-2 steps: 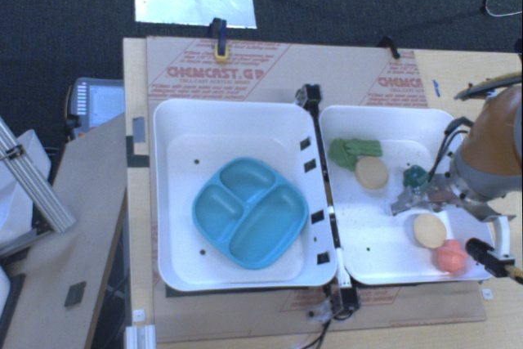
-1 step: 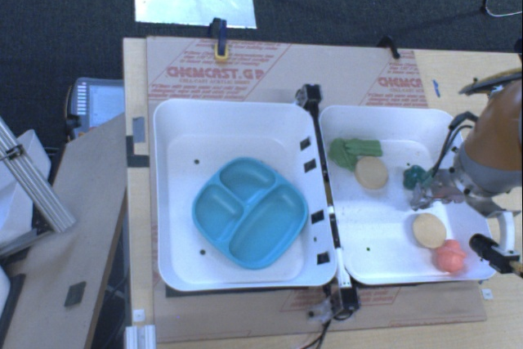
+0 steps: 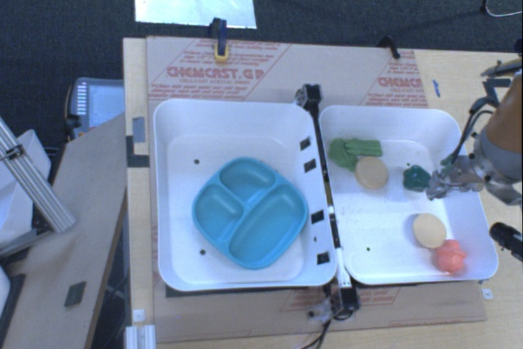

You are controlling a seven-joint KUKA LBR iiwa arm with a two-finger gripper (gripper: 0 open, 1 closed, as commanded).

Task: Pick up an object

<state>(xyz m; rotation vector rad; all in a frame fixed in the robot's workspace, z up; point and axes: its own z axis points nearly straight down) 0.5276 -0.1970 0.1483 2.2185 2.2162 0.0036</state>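
Note:
The right bin holds several small objects. A green leafy piece lies at its far left, and a tan round disc sits just in front of it. A dark teal lump rests mid-bin. Nearer the front right are a second tan round piece and a pink-red object. My gripper reaches in from the right and hangs low just right of the teal lump, close to it. Nothing is visibly held.
The left bin holds a blue divided plate. A black divider strip runs between the bins. The grey arm crosses the right bin's right rim. Cardboard lies under both bins.

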